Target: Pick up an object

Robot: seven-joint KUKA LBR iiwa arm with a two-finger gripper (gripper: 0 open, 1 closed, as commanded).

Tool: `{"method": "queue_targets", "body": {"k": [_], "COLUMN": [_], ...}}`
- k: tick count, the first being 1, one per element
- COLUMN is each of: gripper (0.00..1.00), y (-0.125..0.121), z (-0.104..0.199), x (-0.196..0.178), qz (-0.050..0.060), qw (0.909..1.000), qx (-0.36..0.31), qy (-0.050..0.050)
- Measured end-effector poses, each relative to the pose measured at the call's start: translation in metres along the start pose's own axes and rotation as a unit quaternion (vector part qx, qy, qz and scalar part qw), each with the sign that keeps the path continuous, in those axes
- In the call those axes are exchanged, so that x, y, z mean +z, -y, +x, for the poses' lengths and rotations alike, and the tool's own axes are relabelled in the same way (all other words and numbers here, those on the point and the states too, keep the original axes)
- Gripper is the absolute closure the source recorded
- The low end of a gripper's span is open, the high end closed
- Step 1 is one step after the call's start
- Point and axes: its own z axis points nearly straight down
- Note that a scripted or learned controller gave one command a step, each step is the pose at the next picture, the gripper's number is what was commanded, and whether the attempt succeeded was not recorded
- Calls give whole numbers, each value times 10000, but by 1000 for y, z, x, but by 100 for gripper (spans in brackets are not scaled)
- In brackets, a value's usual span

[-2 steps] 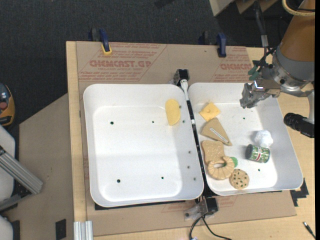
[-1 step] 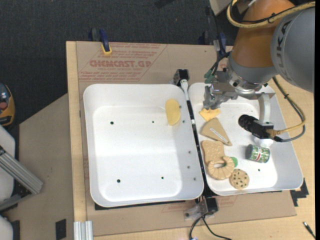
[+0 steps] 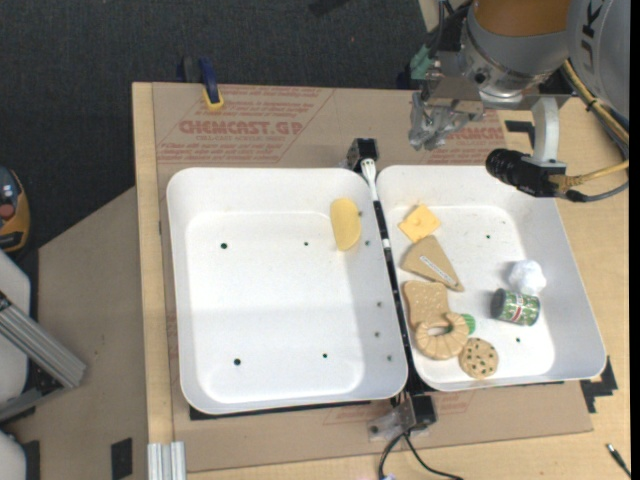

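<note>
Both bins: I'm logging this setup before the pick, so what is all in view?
left bin: 1, white, on the bench
yellow piece: 1, pale yellow, left bin, by the divide
right bin: 1, white, beside the left
cheese square: 1, yellow, right bin, upper left
wedge: 1, tan, below the square
cracker: 1, tan, below the wedge
ring: 1, tan, on the cracker's lower edge
cookie: 1, brown-speckled, near edge
can: 1, green, right side
white lump: 1, above the can
clamp: 1, blue and yellow, bench's far edge
arm: 1, grey and orange, upper right
gripper: 1, grey, above the right bin's far edge
</note>
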Motion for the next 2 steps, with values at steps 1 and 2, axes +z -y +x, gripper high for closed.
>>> {"method": "queue_targets", "body": {"k": [1,2], "gripper": [100,100], "y": [23,-8], "z": [103,101], "x": [90,-53], "qz": [138,-14], "qw": [9999,10000], "qx": [-22,20], "qy": [-9,-9]}}
